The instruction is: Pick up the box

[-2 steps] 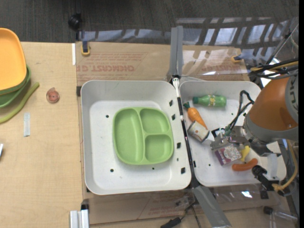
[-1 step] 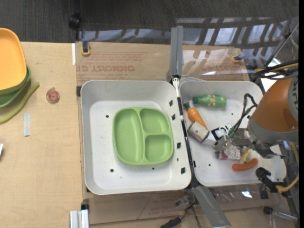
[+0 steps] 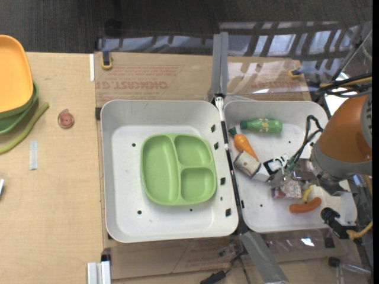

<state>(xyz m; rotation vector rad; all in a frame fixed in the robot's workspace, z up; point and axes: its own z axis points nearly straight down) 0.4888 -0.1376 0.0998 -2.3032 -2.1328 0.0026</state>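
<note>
The box is small and white with a brownish end, and it lies tilted in the left part of the right bin, just below a carrot. My gripper hangs low over the middle of that bin, a short way right of the box and apart from it. It is above a crumpled foil packet. A small black-and-white item lies between the gripper and the box. The grey wrist and orange band cover the bin's right side.
A green bottle lies near the right bin's far wall. A red sausage and a small yellow piece lie at its near right. The left bin holds a green divided plate. Orange and green plates sit far left.
</note>
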